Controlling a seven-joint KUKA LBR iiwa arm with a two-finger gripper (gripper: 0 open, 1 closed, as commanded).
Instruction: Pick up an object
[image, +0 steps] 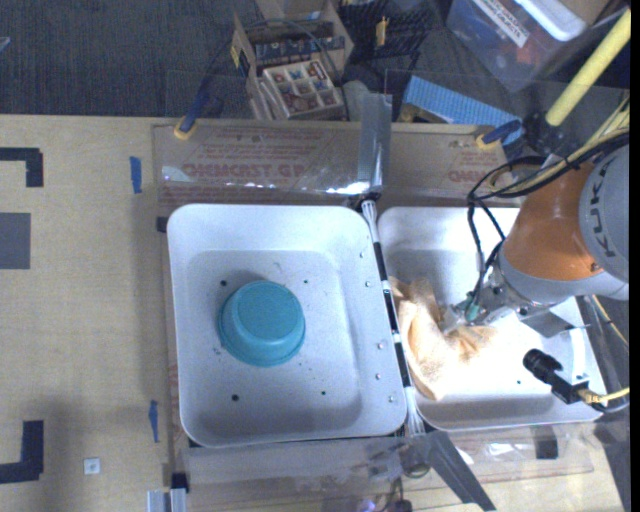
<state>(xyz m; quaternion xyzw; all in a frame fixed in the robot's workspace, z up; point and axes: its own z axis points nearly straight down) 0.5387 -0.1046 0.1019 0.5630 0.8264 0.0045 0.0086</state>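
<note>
- Wooden bench (80, 300) carries two shallow white bins side by side.
- Left bin (190, 240): round teal plastic bowl (262, 322), upside down, near the centre.
- Right bin (425, 232): crumpled tan cloth (430, 345) against its left wall.
- Grey arm with orange band (550, 240) reaches in; gripper (472, 312) down at the cloth's upper right edge.
- Whether it grips anything: cannot tell.

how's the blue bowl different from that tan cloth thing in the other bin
The blue bowl is a rigid round shape, upside down; the tan cloth is soft and crumpled. The bowl sits alone mid-floor of the left bin; the cloth lies against the right bin's left wall, with the gripper down at it. Each rests in a white bin.
</note>
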